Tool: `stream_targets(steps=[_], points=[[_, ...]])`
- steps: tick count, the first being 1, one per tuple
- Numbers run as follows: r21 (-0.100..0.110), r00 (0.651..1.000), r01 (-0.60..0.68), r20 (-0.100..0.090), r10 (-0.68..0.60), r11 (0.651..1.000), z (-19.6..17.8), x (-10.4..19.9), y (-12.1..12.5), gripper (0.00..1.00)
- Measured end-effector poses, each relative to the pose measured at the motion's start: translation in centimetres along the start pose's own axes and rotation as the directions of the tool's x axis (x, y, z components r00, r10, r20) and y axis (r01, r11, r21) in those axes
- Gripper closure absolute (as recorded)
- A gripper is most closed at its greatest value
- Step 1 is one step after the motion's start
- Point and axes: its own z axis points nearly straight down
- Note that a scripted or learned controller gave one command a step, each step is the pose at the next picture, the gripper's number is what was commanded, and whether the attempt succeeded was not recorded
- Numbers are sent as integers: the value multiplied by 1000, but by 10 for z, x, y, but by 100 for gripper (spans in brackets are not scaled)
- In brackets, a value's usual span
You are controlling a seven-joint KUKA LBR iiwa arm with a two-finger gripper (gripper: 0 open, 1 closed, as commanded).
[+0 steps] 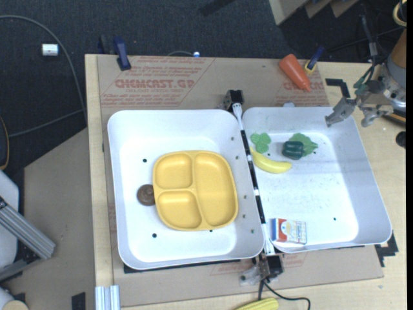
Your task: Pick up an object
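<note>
The gripper hangs over the far right corner of the right bin, on the arm coming in from the right. How wide it stands cannot be made out at this size, and nothing shows in its grasp.

Along the far edge of that bin, toward its left side, lie a dark green pepper on a leafy green piece, a small green leaf shape, and a banana just nearer than these. A small carton sits at the near left corner. The left bin carries a yellow divided plate in its middle, with a brown disc touching the plate's left edge.

The step in hand looks like the approach: no object has been taken yet. The pepper and banana are the closest candidates; the next move calls for travelling left along the far edge, centring over one of them, then descending to close on it.
</note>
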Motion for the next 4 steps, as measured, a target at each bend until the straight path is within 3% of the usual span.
stream_targets(steps=[1, 2, 3, 4], points=[[1, 1000, 0, -1, 0, 1000, 105, 68, -34, 0], [0, 1000, 1, 0, -1, 1000, 126, 83, 25, 0], [-5, 1000, 2, 3, -2, 1000, 114, 82, 26, 100], [-4, 1000, 2, 3, -2, 1000, 114, 82, 26, 0]])
